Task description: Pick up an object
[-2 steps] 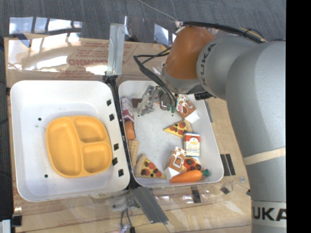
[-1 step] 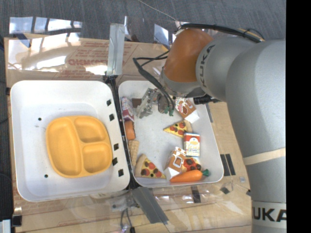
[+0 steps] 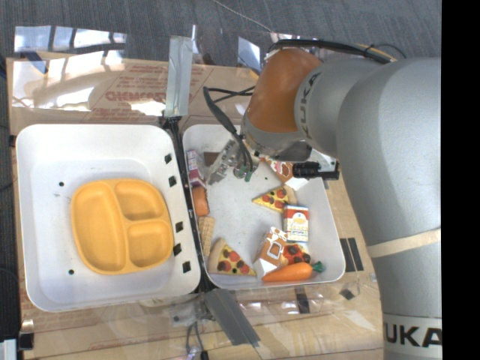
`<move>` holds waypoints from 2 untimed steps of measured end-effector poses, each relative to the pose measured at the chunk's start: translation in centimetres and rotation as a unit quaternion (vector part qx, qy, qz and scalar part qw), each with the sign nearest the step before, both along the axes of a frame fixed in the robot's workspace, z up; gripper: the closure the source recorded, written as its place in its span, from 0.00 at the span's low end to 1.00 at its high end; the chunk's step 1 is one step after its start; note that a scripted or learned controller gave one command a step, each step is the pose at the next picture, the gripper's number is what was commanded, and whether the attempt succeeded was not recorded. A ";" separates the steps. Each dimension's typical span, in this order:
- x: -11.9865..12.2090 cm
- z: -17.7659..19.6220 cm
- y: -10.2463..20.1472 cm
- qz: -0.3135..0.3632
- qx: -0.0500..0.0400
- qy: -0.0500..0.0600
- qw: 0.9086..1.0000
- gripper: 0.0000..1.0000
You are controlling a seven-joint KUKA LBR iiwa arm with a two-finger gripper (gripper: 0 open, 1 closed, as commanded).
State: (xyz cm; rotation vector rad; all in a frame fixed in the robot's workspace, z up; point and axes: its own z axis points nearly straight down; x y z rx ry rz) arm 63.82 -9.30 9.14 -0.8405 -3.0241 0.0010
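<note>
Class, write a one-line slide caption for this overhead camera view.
Robot arm's gripper reaches into the right bin of toy food beside a yellow tray in the left bin.

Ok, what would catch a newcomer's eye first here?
The big grey arm with its orange band dominates the right side, its gripper low in the right bin over scattered toy food. In the left bin lies a yellow divided plate.

Bench [image 3: 112,88], cardboard-covered: 2 white bins [image 3: 37,148] side by side on top.
</note>
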 end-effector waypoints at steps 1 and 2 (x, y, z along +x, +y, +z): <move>0.1 10.3 -3.9 0.135 -0.002 -0.008 0.991 1.00; -3.5 9.9 -9.4 0.242 -0.001 -0.003 0.970 1.00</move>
